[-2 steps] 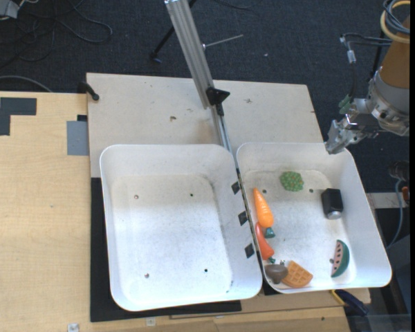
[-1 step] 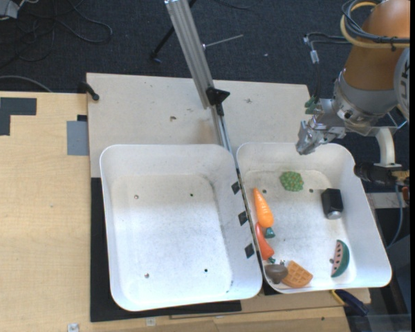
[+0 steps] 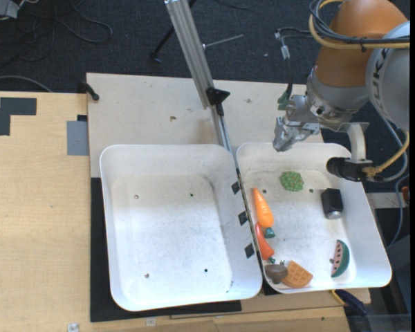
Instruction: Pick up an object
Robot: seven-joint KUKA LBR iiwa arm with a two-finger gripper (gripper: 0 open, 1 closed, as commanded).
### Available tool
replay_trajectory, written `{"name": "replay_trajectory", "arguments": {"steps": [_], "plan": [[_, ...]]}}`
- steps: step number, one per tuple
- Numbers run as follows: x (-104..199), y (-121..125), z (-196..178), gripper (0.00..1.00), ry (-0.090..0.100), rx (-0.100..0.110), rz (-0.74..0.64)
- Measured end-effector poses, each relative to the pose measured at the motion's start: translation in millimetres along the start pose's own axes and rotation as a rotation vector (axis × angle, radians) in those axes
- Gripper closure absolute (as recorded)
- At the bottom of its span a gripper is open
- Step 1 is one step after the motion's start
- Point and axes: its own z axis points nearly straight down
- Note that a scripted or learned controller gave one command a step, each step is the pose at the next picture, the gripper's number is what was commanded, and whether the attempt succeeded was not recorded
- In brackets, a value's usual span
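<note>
Gripper (image 3: 286, 142) over the right bin's (image 3: 375, 253) far rim; open or closed, can't tell. Green ball (image 3: 291, 180) near it, carrot (image 3: 263, 210) along left wall.

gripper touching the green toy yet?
Apart. The camera view shows bare bin floor between the gripper and the green toy.

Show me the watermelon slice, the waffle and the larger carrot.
watermelon slice (image 3: 339, 258), camera view, middle of the red flesh.
waffle (image 3: 298, 275), camera view, centre of its grid face.
larger carrot (image 3: 263, 210), camera view, middle of the orange body.
</note>
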Motion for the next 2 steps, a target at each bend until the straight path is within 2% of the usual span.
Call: {"name": "replay_trajectory", "arguments": {"steps": [1, 2], "plan": [[48.4, -3.5, 20.5, 1.0, 0.0, 0.004, 0.0], [104.7, 6.3, 26.7, 1.0, 0.0, 0.0, 0.0]]}}
